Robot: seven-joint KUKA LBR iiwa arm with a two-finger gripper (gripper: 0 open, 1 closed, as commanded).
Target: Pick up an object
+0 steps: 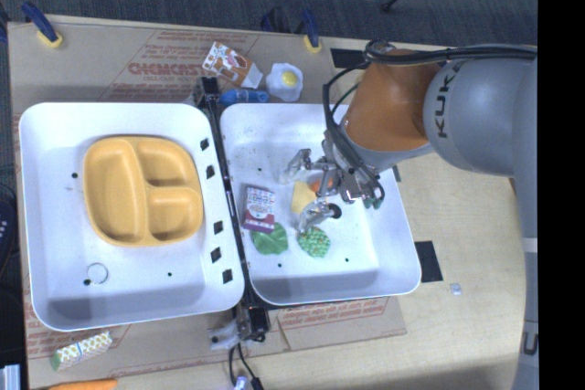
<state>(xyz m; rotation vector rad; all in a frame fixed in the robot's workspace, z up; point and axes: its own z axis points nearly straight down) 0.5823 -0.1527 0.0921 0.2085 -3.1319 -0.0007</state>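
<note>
- Right bin (393, 242), near side: green leafy piece (270, 240), dotted green ball (314, 242).
- Middle: gripper (307, 189), fingers spread wide, straddling a yellow wedge (303, 195) without clamping it; small packet (260, 206) just beside.
- Risk: fingers may close off-centre, so the wedge slips out or the ball gets nudged.
- Left bin (37, 196): yellow divided tray (143, 189).

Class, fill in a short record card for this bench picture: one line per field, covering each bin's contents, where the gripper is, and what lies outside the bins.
left bin: yellow divided tray, small clear ring
right bin: red packet, green leaf-shaped item, green dotted ball, yellow piece
gripper: low in the right bin, over the yellow piece
behind the bins: small carton, yellow-centred cup
</note>
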